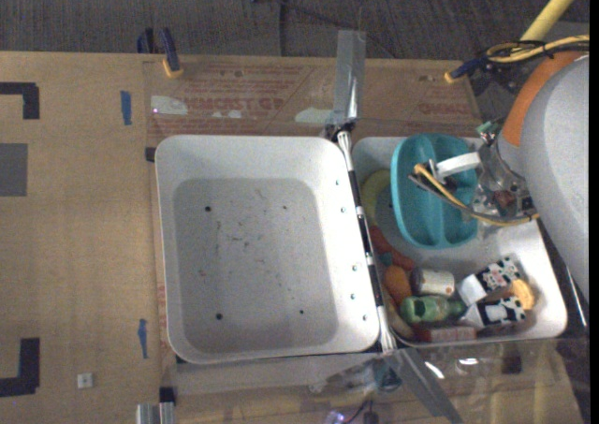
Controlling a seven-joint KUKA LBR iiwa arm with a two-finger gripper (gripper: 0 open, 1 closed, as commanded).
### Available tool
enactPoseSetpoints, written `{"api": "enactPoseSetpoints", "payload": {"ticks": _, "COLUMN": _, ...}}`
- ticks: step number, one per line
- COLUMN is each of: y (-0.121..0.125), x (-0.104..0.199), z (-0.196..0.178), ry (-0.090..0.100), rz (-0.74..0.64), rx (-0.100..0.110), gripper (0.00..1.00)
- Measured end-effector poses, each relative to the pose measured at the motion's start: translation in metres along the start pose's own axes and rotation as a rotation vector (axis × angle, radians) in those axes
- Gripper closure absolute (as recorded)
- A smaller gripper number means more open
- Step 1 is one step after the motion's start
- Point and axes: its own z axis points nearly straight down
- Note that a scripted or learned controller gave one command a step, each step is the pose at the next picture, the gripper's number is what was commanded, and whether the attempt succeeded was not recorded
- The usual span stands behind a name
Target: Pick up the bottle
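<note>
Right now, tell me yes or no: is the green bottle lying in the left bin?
No. The green bottle lies in the right bin among the other items, near its front edge, not in the left bin.

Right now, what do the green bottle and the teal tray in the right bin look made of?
The green bottle looks like glossy plastic: even colour, pale highlight, though blur leaves that open. The teal tray looks like moulded plastic with a smooth, slightly shiny finish, rounded rim and divider.
</note>
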Motion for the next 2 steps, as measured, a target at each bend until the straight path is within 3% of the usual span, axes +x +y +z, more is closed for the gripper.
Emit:
{"api": "enactPoseSetpoints", "payload": {"ticks": 1, "y": 0.048, "x": 0.003, "z": -0.081, "ry": 0.020, "rz": -0.048, "rx": -0.004, "gripper": 1.00}}
{"api": "enactPoseSetpoints", "payload": {"ticks": 2, "y": 0.049, "x": 0.037, "z": -0.012, "ry": 0.026, "rz": -0.057, "rx": -0.002, "gripper": 1.00}}
